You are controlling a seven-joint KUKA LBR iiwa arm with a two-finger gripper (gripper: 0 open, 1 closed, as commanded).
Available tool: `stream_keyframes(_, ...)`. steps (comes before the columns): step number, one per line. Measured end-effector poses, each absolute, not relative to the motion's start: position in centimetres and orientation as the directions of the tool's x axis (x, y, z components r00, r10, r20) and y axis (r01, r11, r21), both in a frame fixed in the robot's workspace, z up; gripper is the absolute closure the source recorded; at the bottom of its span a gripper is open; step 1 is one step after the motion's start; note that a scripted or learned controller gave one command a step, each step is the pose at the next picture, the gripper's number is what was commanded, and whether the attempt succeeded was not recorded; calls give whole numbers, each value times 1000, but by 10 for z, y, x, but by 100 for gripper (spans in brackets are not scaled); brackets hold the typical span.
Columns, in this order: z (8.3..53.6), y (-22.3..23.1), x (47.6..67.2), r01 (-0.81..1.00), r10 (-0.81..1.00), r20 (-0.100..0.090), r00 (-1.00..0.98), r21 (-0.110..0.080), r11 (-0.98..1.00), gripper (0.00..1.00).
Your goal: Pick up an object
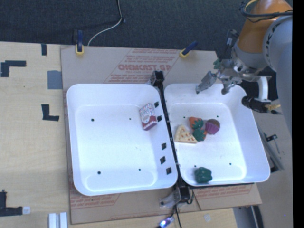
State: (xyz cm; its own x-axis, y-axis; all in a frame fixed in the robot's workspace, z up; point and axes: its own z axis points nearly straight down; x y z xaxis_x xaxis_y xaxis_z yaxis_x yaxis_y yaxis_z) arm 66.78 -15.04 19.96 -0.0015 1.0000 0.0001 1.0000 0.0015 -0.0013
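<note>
Camera view shows the pincer [215, 85] open and empty above the right bin's [247, 127] far edge. The toy cluster [199, 128] lies nearer, toward mid-bin, slightly left.

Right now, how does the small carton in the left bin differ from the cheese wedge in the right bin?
The small carton is boxy, white with red print; the cheese wedge is a flat yellow triangle. The carton sits alone near its bin's right wall; the wedge lies against a cluster of other toy foods. Both are small toy food items resting on a white bin floor, and both lie apart from the pincer.
</note>
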Motion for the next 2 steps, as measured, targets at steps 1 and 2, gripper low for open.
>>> stream_keyframes(1,381,-141,670,1000,1000,-4,-4,19,4,0)
stream_keyframes(2,546,-64,657,1000,1000,-1,-9,18,9,0)
